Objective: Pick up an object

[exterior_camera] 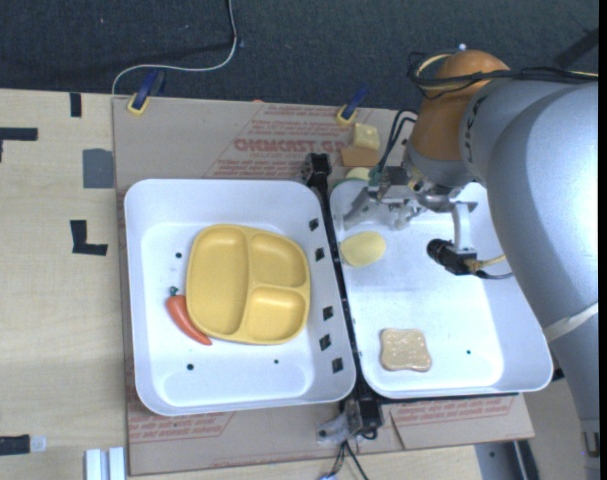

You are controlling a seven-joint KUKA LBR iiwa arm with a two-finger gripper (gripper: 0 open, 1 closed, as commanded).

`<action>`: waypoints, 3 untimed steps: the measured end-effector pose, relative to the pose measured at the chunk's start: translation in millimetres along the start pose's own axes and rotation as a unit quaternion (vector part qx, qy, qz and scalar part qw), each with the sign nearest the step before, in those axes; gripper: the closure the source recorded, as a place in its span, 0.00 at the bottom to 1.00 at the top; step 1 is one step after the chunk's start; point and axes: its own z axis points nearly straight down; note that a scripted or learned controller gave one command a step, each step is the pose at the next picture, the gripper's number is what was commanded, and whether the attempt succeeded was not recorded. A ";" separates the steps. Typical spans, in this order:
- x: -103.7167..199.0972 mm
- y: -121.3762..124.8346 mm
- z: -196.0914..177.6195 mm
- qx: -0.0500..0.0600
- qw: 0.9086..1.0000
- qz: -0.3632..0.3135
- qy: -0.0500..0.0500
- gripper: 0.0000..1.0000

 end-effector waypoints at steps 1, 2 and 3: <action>1.5 -25.4 10.8 0.001 1.000 0.001 0.001 0.00; -0.5 -16.5 10.4 0.000 1.000 0.000 0.002 0.00; -2.7 -18.8 10.2 0.000 1.000 0.000 0.001 0.00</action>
